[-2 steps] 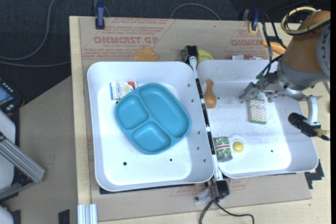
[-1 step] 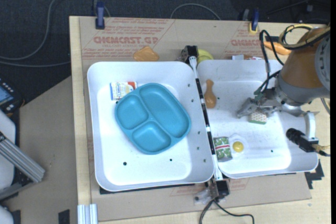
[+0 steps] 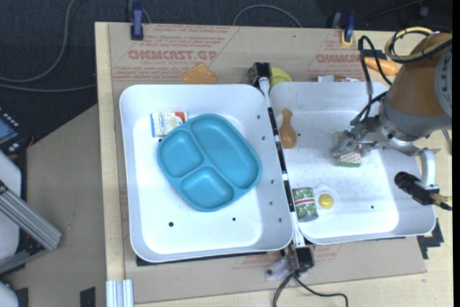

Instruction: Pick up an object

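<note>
The gripper (image 3: 352,144) is down in the right bin (image 3: 374,223), right over a small grey-green object (image 3: 348,155) lying on the bin floor, but whether it grips that object or merely touches it I cannot tell. In the same bin a tan wooden spoon-like piece (image 3: 287,129) lies against the left wall, and a green-and-white packet (image 3: 304,203) with a small yellow ball (image 3: 325,201) just beside it sits near the front, all apart from the tool. The left bin (image 3: 144,226) holds a blue divided plate (image 3: 208,161) with a small printed carton (image 3: 167,122) touching its upper left edge.
</note>
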Action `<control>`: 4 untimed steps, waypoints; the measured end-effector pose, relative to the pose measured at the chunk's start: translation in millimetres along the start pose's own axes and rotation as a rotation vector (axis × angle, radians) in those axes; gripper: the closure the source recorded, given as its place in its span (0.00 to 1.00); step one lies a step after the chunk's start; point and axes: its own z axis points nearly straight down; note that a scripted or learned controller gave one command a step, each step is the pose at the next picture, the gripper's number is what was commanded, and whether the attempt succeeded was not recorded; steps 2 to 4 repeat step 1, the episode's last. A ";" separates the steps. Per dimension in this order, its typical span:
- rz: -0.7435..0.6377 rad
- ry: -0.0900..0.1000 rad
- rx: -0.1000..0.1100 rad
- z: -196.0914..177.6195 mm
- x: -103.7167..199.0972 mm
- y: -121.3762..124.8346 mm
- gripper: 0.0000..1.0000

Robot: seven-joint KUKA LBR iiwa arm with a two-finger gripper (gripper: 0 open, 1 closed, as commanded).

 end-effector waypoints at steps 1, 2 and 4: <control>-0.013 0.001 -0.012 -96.2 93.1 37.0 1.00; -0.013 0.001 -0.012 -96.2 93.1 37.0 1.00; -0.013 0.001 -0.012 -96.2 93.1 37.0 1.00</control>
